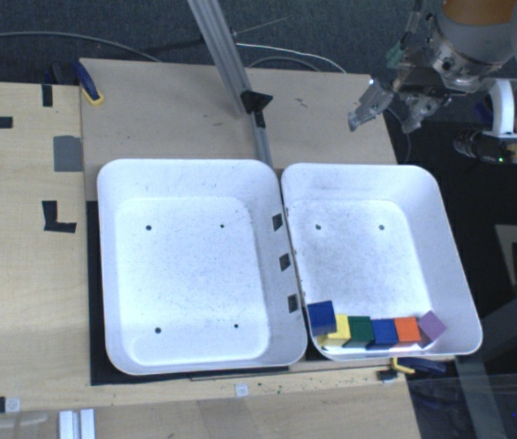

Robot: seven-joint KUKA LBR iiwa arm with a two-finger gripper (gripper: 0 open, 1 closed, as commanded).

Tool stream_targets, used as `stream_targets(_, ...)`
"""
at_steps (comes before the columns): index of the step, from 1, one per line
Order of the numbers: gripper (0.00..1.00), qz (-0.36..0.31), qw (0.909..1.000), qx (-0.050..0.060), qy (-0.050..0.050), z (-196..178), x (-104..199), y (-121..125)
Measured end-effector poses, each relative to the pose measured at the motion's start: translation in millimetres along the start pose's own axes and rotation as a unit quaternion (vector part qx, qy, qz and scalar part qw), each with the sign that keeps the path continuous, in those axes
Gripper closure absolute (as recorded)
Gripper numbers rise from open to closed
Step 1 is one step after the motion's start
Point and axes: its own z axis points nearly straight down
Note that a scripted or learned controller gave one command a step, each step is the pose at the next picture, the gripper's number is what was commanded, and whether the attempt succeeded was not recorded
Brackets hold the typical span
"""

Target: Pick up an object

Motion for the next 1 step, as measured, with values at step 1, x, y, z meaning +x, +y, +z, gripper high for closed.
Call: stream_targets(1,0.00,0.004,0.9999,0.011,0.001,110.4,-61.6,-78.3)
